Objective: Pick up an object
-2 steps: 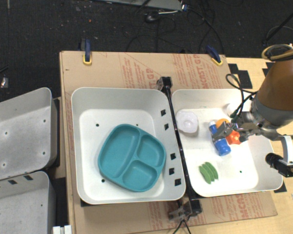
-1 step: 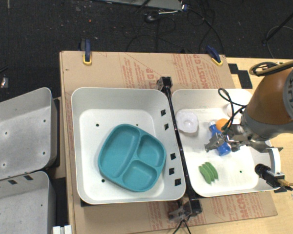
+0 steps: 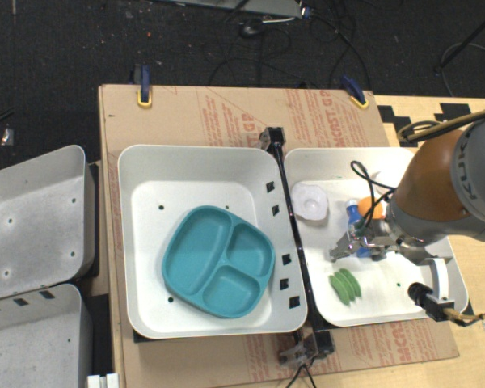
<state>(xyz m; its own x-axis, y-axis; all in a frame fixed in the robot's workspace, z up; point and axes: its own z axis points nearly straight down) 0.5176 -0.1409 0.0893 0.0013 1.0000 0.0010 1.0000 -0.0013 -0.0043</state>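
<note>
Camera view: gripper point(image 3: 357, 247) low in the right bin point(image 3: 404, 162), fingers too blurred to call apart or together. Green toy point(image 3: 345, 285) just below the gripper (long axis slanting), nearest pick. Clear cup point(image 3: 311, 201) up-left; possibly a blue-orange piece point(image 3: 357, 212) above. Teal plate point(image 3: 218, 259) far left.

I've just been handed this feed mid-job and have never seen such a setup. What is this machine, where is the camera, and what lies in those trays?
You are looking down at a slant from one fixed camera above a bench. The grey arm with an orange band reaches in from the right; it is a robot arm ending in a two-finger gripper. It works over the right shallow white bin, which holds a small translucent white cup, a ribbed green object, and blue and orange items partly hidden by the arm. The left white bin holds a teal plastic divided plate. I cannot tell whether anything is gripped.
</note>
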